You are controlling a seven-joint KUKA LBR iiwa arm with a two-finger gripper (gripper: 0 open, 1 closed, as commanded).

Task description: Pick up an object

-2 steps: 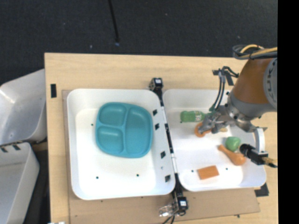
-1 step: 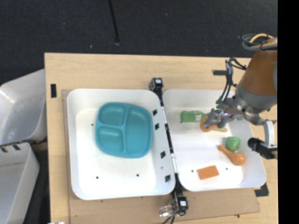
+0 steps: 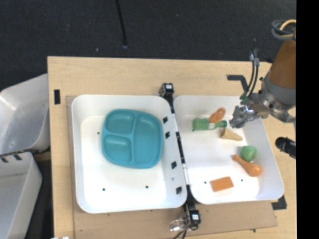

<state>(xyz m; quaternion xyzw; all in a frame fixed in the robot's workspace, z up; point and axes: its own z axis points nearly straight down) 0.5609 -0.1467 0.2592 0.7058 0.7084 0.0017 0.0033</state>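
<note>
Gripper (image 3: 238,118) sits low in the right bin (image 3: 199,183), at the cluster around 1 o'clock: green piece (image 3: 201,125), orange piece (image 3: 217,115), tan wedge (image 3: 232,135). Can't tell its state, too small. Likely lining up on the wedge, just beside it. Teal tray (image 3: 132,138) fills the left bin (image 3: 89,193).

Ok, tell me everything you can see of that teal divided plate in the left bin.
The teal divided plate is a rounded-square tray of smooth, plastic-looking material with three compartments: one large on the view's right and two smaller ones stacked on the view's left, split by raised ridges. It lies flat and upright on the floor of the left bin, slightly rotated, roughly centred but nearer the far side. Nothing sits in it, and nothing else touches it. The gripper is over the right bin, away from it.
</note>
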